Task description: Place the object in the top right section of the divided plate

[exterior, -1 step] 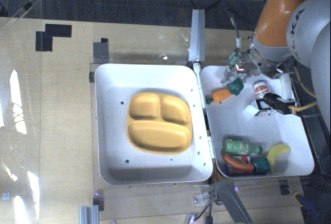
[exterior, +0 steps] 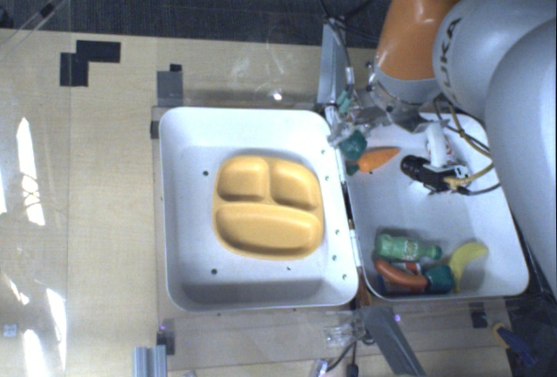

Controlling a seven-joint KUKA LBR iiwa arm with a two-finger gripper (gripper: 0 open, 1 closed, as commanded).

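Observation:
A yellow divided plate (exterior: 265, 208) lies in the left bin (exterior: 183, 279), with two small sections at the top and one wide section below. Its top right section (exterior: 294, 184) holds nothing. An orange carrot with a green end (exterior: 376, 159) lies at the top left of the right bin (exterior: 505, 275), close to the wall between the bins. My gripper (exterior: 351, 130) is just above the carrot's green end, at the right bin's upper left corner. Whether it touches the carrot is unclear.
At the front of the right bin lie a green bottle (exterior: 407, 246), a red sausage (exterior: 399, 277), a teal item (exterior: 439, 278) and a yellow banana (exterior: 468, 257). A black cable piece (exterior: 431, 172) hangs beside the carrot. The arm covers the right bin's back right.

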